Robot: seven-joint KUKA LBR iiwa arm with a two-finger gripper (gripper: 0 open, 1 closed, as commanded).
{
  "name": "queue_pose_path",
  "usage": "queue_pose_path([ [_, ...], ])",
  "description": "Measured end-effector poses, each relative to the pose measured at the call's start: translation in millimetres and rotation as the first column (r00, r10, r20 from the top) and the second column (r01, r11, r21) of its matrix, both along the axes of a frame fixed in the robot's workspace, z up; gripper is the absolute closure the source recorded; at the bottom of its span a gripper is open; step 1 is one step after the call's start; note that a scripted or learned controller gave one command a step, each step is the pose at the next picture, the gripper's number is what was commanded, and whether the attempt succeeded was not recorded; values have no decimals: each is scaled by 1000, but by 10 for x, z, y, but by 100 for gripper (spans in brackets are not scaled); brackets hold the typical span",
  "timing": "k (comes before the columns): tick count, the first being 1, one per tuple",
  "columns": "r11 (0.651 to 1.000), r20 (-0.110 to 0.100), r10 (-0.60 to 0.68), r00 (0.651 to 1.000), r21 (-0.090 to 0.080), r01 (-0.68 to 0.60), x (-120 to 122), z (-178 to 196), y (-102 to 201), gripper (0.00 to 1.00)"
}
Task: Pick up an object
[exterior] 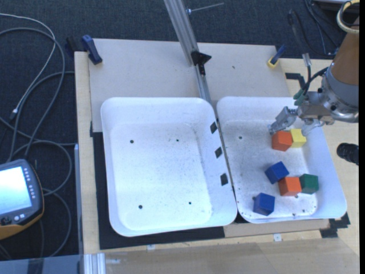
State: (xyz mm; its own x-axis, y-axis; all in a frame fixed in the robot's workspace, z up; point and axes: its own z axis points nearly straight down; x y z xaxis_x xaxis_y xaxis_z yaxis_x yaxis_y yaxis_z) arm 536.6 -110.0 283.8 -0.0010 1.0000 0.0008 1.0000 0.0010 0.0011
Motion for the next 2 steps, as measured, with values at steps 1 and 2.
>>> queue_pose_path([
  [1, 1000, -11, -5, 1000, 1, 5, -146, -1170, -519, 0],
  [2, 1000, -10, 0, 1000, 3, 0, -232, -1884, -252, 0],
])
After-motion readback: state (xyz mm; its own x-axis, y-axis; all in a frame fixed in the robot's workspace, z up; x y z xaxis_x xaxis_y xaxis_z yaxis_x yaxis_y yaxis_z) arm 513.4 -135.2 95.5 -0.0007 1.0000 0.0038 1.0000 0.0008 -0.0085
